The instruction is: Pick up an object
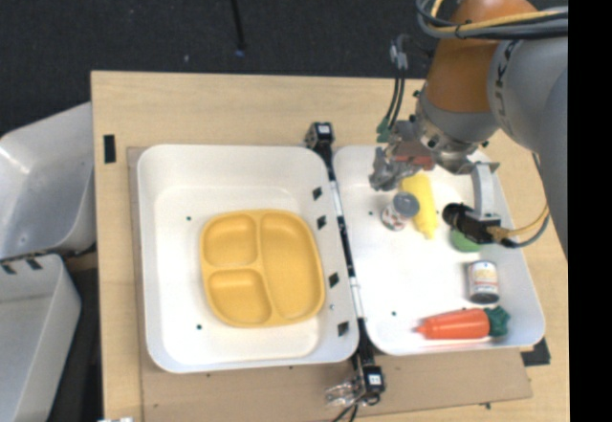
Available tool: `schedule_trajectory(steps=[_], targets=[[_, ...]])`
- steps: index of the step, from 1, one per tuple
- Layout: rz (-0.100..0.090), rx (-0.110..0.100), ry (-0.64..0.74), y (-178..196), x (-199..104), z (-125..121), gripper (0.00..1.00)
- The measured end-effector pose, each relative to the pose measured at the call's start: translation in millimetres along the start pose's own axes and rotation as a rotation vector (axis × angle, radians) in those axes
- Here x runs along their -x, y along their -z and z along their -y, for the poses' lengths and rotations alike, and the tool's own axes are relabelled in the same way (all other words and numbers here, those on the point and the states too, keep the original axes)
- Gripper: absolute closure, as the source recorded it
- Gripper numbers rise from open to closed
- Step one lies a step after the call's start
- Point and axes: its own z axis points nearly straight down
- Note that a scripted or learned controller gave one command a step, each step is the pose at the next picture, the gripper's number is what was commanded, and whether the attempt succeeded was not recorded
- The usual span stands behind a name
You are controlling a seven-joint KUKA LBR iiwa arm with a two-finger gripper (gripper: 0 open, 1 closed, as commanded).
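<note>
**Hovering at the far end of the right bin**

Watching from the overhead camera, I see the yellow toy (422, 205), maybe a banana, lying in the far part of the right bin (402, 286). A small grey round thing (403, 207) sits right against its left side. The gripper (390, 176) hangs just beyond and left of both. I cannot tell from here whether it is open or closed, and I see nothing held in it. To the right of the toy lies a green lump (466, 241), with a small can (484, 281) upright nearer the camera. A toy carrot (457, 324) lies along the near wall. The left bin (172, 190) holds a yellow divided plate (263, 267), and both bins rest on the wooden bench (191, 99).
</note>
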Motion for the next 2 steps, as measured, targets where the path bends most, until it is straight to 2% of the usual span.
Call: schedule_trajectory(steps=[1,2], targets=[[-0.001,0.0,0.0,12,-49,-13,1.0],[-0.001,0.001,0.002,14,-110,-23,1.0]])
